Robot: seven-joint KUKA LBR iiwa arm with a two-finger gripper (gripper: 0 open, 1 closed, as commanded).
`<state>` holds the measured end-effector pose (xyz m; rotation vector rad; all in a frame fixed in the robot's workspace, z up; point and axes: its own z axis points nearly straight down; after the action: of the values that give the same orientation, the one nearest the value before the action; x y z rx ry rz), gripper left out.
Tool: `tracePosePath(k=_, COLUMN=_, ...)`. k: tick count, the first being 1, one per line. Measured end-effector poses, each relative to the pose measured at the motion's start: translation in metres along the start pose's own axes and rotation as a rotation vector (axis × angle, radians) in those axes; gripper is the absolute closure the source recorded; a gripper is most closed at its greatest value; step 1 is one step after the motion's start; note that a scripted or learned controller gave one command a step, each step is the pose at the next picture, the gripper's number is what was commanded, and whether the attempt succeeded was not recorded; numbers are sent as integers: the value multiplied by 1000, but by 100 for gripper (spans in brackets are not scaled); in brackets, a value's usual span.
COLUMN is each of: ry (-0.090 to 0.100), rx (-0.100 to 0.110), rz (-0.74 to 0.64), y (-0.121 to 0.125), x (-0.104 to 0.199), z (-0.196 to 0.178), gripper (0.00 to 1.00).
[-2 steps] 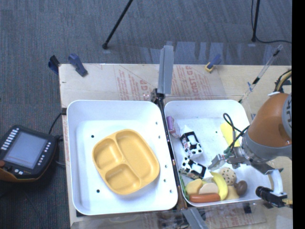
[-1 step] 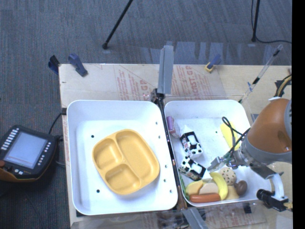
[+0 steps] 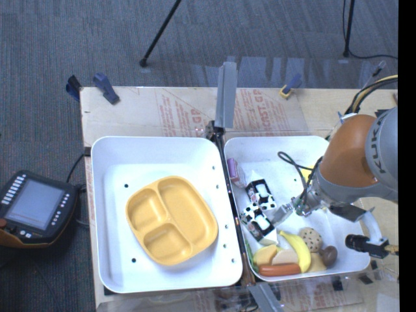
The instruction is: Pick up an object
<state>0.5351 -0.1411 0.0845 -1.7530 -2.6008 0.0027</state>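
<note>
Grey arm (image 3: 354,164) bends down, hand (image 3: 260,210) low inside right bin (image 3: 286,145).

The arm (image 3: 364,155) reads "KU"; the bench board's (image 3: 260,112) red print is illegible.

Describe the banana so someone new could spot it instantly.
Look at the right-hand white bin, the one the arm reaches into, then down to the cluster of toy food in its near corner. The banana is the curved yellow piece lying on top of that pile, beside a speckled cookie and above a red sausage; nothing else there is bright yellow and crescent-shaped.
</note>
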Motion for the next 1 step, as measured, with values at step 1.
tracePosePath(k=1, ry=-2, rx=-5, rz=76, y=39, x=61, z=-103, gripper=0)
